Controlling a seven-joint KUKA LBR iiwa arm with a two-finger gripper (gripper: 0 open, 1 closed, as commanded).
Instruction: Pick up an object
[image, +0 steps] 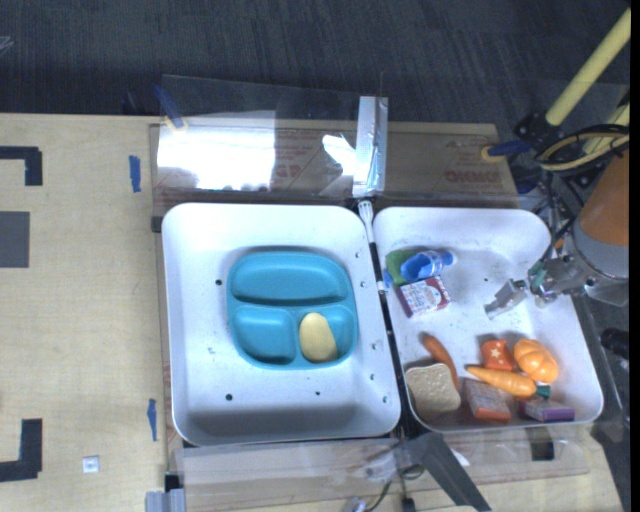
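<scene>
Nearest of all, along the bottom rim of the right bin (470, 222), sit a slice of bread (432, 388) and a brownish block (487, 399), below and to the left of the hand (512, 293). Far off to the hand's left, the left bin (190, 330) carries a blue divided tray (285, 285) with a yellow egg-shaped piece (317, 337) in its lower right compartment. Closer in, just left of the hand, a blue bottle (425, 265) lies against a green item (399, 263), with a small red-and-white carton (424, 296) under them. Below the hand are an orange sausage-like piece (437, 355), a red tomato (496, 353), a carrot (500, 380) and an orange pumpkin-shaped toy (536, 359). That hand hovers low over bare bin floor, nothing between its fingers; whether they are spread I cannot tell.
</scene>
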